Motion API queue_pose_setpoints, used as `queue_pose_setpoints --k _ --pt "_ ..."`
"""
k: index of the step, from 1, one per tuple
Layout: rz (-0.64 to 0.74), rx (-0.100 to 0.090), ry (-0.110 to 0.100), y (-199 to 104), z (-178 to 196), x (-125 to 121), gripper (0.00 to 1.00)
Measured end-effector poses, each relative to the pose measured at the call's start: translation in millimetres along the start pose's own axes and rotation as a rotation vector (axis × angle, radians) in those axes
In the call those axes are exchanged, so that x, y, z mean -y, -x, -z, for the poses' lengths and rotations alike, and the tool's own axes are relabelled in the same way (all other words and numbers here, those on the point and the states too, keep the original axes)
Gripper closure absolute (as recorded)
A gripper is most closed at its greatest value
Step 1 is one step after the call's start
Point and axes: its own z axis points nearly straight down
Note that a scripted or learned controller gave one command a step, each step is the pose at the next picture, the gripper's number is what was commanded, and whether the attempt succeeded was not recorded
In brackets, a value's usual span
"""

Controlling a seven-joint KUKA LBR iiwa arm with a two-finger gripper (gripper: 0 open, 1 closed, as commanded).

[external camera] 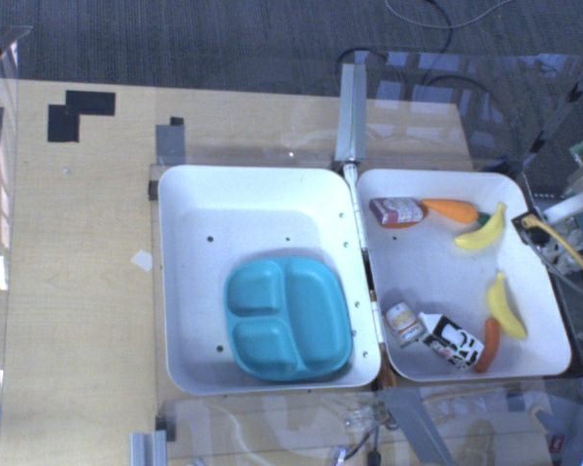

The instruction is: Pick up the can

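Can (398, 212) lies on its side in the far corner of the right bin (554, 357), just beside the carrot (450, 210). I cannot tell the gripper's state. I think the gripper should descend directly above the can, closing across its round body, with the carrot outside.

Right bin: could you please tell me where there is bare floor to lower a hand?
The right bin is bare mid-floor, between the can and carrot above and the carton below. It is crowded along the bananas at right.
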Motion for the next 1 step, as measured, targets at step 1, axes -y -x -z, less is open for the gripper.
queue_pose_setpoints --k 1 --pt "0.150 -0.003 0.003 -26.2 87.9 -31.8 1.00"
